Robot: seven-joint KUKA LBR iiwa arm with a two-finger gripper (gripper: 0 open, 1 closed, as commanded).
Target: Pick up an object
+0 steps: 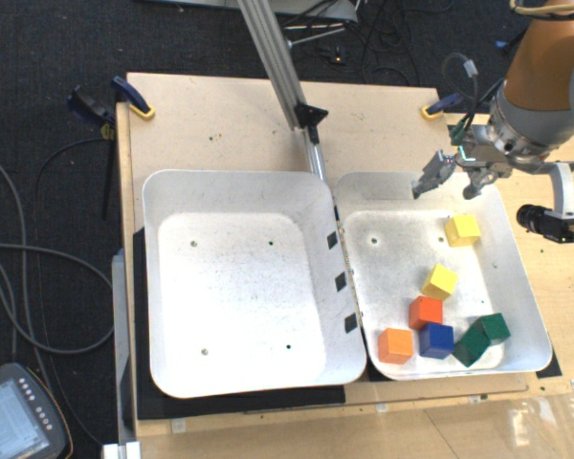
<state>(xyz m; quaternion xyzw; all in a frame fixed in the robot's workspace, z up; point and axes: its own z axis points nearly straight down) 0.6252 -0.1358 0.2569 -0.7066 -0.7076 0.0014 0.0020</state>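
The two-finger gripper (452, 176) is hanging open and empty at upper right, poised over the right white bin (526, 285) where 7 coloured blocks are clustering, nearest the yellow cube (462, 229).

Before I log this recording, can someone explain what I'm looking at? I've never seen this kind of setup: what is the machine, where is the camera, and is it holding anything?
This is a single picture from a camera fixed above a bench, looking down at a slant. The machine is a robot arm, grey with an orange section, reaching in from the right of the picture. Its end effector, a two-finger grasping tool, sits over the far edge of the right bin, with its fingers spread and nothing between them. On the bench lie two shallow white bins side by side. The right bin holds small blocks: two yellow, two orange, one blue and two green, mostly clustered at the near end. The left bin lies beside it.
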